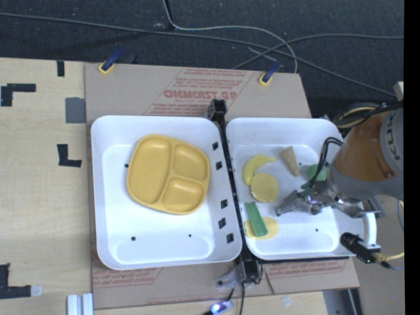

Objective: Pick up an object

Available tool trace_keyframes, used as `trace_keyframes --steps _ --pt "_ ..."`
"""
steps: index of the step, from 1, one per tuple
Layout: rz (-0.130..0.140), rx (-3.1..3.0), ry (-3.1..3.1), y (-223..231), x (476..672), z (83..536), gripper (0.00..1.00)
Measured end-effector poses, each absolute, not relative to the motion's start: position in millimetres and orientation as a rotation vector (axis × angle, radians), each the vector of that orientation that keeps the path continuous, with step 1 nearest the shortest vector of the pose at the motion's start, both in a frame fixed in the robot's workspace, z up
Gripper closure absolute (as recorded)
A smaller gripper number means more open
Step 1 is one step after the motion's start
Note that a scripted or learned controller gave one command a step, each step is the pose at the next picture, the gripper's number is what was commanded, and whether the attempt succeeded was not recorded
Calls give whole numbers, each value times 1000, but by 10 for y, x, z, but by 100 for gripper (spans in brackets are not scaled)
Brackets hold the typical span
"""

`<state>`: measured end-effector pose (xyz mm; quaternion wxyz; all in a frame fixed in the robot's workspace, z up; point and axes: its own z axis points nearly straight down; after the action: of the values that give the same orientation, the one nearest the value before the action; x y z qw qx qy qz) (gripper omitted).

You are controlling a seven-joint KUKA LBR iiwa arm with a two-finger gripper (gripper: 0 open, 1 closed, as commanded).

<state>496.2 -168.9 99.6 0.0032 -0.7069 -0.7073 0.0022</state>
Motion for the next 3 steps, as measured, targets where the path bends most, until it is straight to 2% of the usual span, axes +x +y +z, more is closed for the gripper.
trace_keyframes --steps 1,2,3 --pt "2 -2221 -2223 -1688 4965 850 0" --pt "1 -2224 -2226 -1695 4971 962 100" --pt "-3 -2221 -2226 -1620 5044 1439 100"
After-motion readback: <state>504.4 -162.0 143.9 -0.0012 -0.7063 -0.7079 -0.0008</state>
